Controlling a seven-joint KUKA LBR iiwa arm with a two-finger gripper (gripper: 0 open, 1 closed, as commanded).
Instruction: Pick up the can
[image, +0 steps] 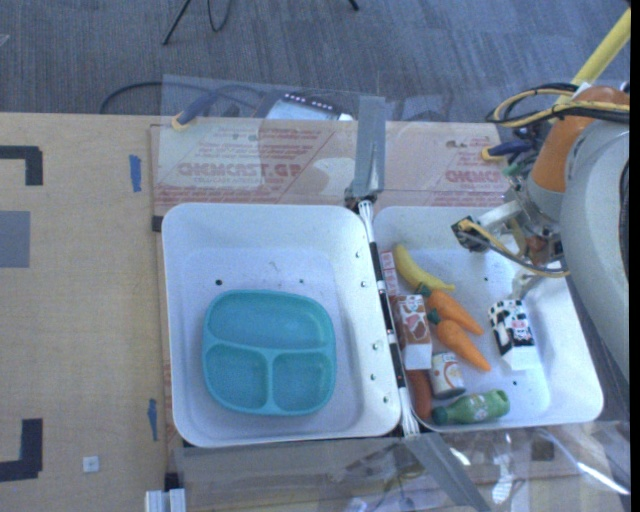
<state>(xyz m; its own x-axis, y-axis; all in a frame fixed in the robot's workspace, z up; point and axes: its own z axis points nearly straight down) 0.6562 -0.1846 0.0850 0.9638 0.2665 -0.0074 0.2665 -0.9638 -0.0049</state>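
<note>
Can (447, 373) is lying between carrots (460, 325) and green bottle (472, 407); descending straight is needed; jaws' state I cannot tell.

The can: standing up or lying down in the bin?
Lying down, it seems: the can shows its long labelled side, beside the green bottle in the right bin.

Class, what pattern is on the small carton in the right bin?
Black patches on white, like a cow's hide: the carton, seen in the camera view.

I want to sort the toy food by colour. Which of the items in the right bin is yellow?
The banana, lying at the bin's upper left beside the divider. It alone is yellow: the two carrots below it are orange, and the bottle at the bottom is green.
</note>
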